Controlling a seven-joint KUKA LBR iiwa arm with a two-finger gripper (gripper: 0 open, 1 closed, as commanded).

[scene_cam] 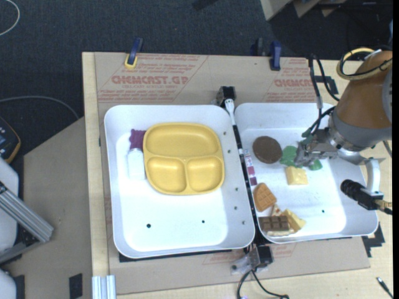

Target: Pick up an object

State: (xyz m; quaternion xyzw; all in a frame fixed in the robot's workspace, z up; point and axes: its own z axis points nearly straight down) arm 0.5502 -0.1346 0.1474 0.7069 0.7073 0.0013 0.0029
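The arm (pixel 365 104) reaches in from the right, orange band showing above the wrist, and its upper part runs off the picture edge. The gripper (pixel 307 156) is down inside the right bin (pixel 349 223), right over a green object (pixel 292 156); the tool body covers much of that green piece, so its shape is hard to read, and whether it sits between the jaws is not clear. Jaws open or closed? Cannot tell from up here, the wrist hides them. Just below the gripper lies a pale yellow block (pixel 297 177), close beside the green thing. To the left of the green piece rests a brown round disc (pixel 267 149), near it but whether they touch is not clear. Further down the bin, a waffle-like orange piece (pixel 265 196), and by the bottom rim a small jumble of brown and yellow pieces (pixel 282 222), too small to sort out. Along the bin's left wall, a thin item with pink marks (pixel 250 170), hard to identify. Over in the left bin (pixel 168 235), a yellow divided tray (pixel 184 157) sits in the upper half, and it partly hides a purple object (pixel 136 139) and a white bottle-like thing (pixel 135 164) tucked at its left edge.
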